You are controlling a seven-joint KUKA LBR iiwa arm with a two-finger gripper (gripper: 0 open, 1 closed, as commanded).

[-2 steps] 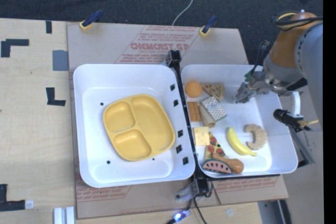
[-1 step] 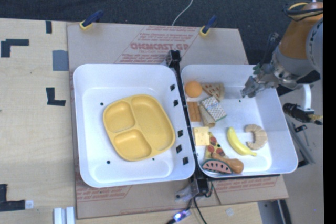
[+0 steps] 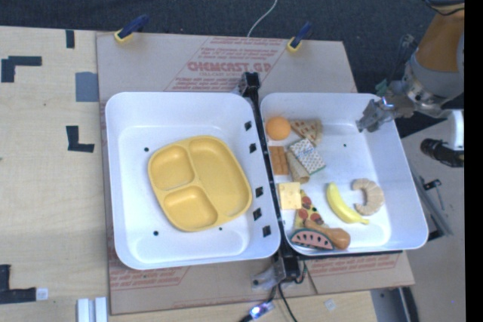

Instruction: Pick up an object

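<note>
Two white bins (image 3: 115,162) on brown cardboard (image 3: 226,64) with red lettering. Left one carries a plain yellow divided tray (image 3: 198,182). On the right — an orange ball (image 3: 278,127), a bright yellow banana (image 3: 343,205), a tan half-ring (image 3: 369,195), a pale yellow square (image 3: 290,195), and a watermelon slice (image 3: 312,240) — pink, dark seeds. Blue-and-yellow clamps (image 3: 131,28) up top; the arm (image 3: 441,49) shows grey with orange.

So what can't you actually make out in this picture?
- Tool, camera view: small and dark over the right bin's rim; open or shut cannot be told.
- Arm: cut off by the right edge.
- Food pile beside the orange: pieces overlap and are too small to name.
- Watermelon slice: partly under a brown piece.
</note>
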